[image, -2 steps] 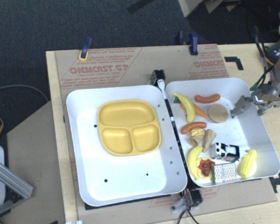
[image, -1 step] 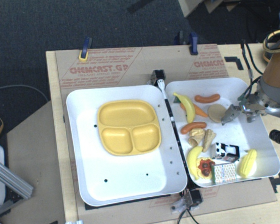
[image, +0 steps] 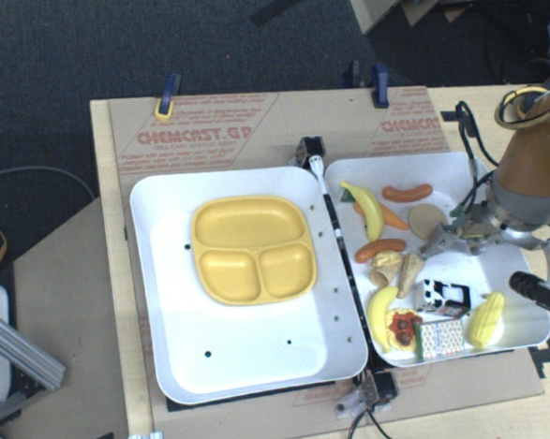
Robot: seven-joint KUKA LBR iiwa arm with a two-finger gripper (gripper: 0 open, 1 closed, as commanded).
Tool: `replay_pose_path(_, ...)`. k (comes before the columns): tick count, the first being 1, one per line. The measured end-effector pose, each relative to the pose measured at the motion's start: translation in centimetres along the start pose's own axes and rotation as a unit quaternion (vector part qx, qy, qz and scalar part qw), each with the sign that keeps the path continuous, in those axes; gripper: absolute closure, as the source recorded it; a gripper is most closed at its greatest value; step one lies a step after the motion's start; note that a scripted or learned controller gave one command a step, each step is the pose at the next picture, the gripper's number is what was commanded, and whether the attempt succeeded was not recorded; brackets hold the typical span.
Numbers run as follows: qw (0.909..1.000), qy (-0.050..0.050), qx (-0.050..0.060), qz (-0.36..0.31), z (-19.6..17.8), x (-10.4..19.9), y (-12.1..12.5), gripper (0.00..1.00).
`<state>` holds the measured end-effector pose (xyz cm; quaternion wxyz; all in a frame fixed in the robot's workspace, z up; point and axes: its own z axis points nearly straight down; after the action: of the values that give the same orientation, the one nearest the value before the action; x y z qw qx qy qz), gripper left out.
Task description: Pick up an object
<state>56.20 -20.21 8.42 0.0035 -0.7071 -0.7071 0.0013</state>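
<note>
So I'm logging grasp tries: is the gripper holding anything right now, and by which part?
Cannot be told. The gripper is low in the right bin, next to the round tan piece, with nothing visibly between its tips.

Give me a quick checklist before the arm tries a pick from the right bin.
1. Gripper over the right bin: ok.
2. Nothing between its fingers: cannot tell.
3. Targets within the bin, such as the sausage, banana and corn cob: ok.
4. Items spaced for a clean grasp: not ok, the pile near the potato is crowded.
5. Yellow divided plate in the left bin, clear of the arm: ok.
</note>
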Motion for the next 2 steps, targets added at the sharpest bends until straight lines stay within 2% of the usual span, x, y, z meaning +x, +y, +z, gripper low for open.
replay_pose_path(1, 1.0, -0.002, -0.004, 0.0, -1.5, -0.1, 0.2, 1.0)
replay_pose_path(2, 1.0, -0.004, -0.007, 0.0, -7.2, -1.0, 0.9, 1.0)
